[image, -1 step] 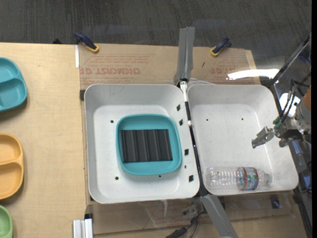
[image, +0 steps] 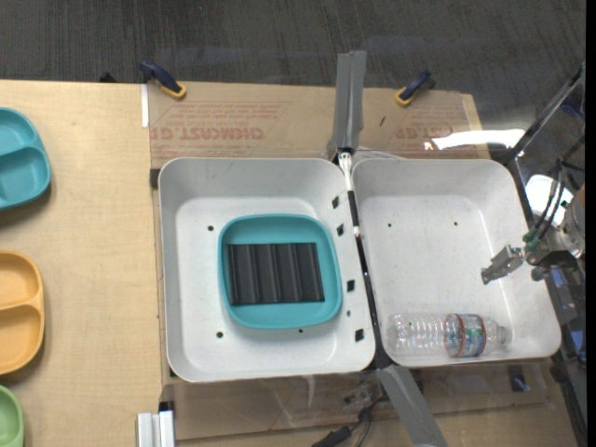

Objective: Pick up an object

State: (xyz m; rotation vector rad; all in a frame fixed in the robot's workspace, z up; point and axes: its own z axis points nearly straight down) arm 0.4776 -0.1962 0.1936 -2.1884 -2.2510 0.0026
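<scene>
Nothing has been picked up yet, as far as can be judged. A clear plastic bottle [image: 449, 334] lies on its side along the near edge of the right bin [image: 419, 203], and it is not touched by anything. The hand [image: 504, 264] is seen at the right edge of that bin, above and to the right of the bottle and well apart from it; nothing is held in it, and whether it is wide or narrow cannot be told from this view. The reach, the grasp and the lift are all judged to be left.

In the left bin [image: 186, 194] a teal tray [image: 279, 273] with a dark ribbed inset is set flat. On the counter [image: 84, 156], to the far left, a teal plate [image: 20, 170], an orange plate [image: 17, 310] and a green plate [image: 7, 417] are laid, cut by the frame. Two clamps [image: 163, 79] are fixed at the far edge of the cardboard. The bottle lies close to the bin's near wall, which may crowd a grasp; the way down is otherwise open.
</scene>
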